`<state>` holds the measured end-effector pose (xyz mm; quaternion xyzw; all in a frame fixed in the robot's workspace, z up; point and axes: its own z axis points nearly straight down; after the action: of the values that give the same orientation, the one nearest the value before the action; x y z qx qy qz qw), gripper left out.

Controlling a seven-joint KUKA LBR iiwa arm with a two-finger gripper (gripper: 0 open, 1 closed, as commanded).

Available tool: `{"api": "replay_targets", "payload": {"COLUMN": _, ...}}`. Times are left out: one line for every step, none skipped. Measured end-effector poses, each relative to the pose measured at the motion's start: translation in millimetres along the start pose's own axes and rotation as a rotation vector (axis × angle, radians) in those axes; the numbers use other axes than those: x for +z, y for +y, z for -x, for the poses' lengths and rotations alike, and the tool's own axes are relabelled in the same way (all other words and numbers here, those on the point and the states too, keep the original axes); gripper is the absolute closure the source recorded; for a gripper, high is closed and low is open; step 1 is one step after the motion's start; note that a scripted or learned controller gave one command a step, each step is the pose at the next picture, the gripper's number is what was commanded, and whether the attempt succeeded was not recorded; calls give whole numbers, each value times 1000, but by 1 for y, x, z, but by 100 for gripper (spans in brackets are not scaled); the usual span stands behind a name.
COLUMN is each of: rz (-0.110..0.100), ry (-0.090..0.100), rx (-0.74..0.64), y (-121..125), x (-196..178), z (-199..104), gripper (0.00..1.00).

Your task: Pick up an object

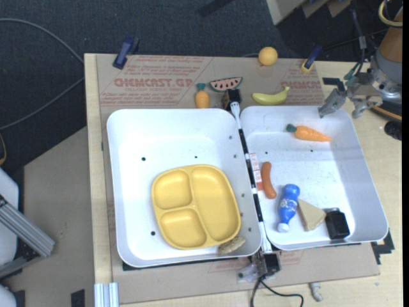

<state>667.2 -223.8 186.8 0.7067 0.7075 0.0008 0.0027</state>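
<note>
My gripper [346, 101] hangs open at the right bin's [367, 171] far edge; the nearby toy carrot [309, 133] looks light, rigid, slippery, best pinched mid-body.

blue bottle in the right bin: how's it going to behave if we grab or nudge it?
The blue bottle lies on its side, so its rounded body would probably roll when nudged. It looks like smooth plastic, likely slippery and light. Its base seems to touch the tan wedge, which may block rolling that way.
</note>
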Motion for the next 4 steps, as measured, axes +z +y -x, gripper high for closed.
{"api": "replay_targets", "payload": {"rz": -7, "ry": 4, "rx": -1, "y": -1, "x": 29, "z": -59, "gripper": 0}}
{"api": "replay_targets", "payload": {"rz": -7, "ry": 3, "rx": 2, "y": -2, "x": 103, "z": -45, "gripper": 0}}
{"api": "replay_targets", "payload": {"rz": -6, "ry": 4, "rx": 0, "y": -34, "x": 102, "z": -91, "gripper": 0}}
{"api": "replay_targets", "payload": {"rz": -4, "ry": 3, "rx": 1, "y": -33, "x": 92, "z": -91, "gripper": 100}}
